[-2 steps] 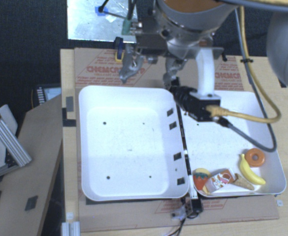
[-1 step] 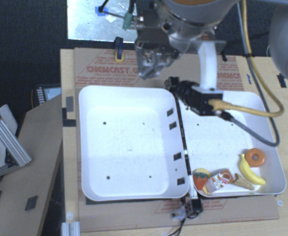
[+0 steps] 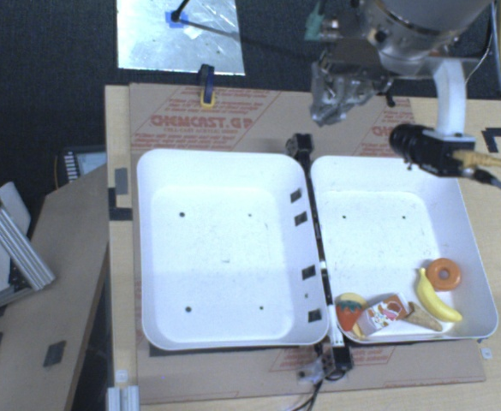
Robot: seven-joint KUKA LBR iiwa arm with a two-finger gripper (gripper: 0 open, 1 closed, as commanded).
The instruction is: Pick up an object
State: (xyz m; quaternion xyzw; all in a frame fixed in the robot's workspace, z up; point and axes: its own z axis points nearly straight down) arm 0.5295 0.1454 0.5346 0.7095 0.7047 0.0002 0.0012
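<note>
One text can be read with any confidence: red block letters on the brown board (image 3: 233, 114) that lies under the two white bins (image 3: 224, 165). Just behind the left bin's far rim the letters appear to spell "CHEMCAST GP", printed upside down in this view. Fainter red print of the same kind shows on the board behind the right bin and along the board's near edge, too broken to read. A small packet (image 3: 380, 315) in the right bin's near corner carries printing too small to make out.
</note>
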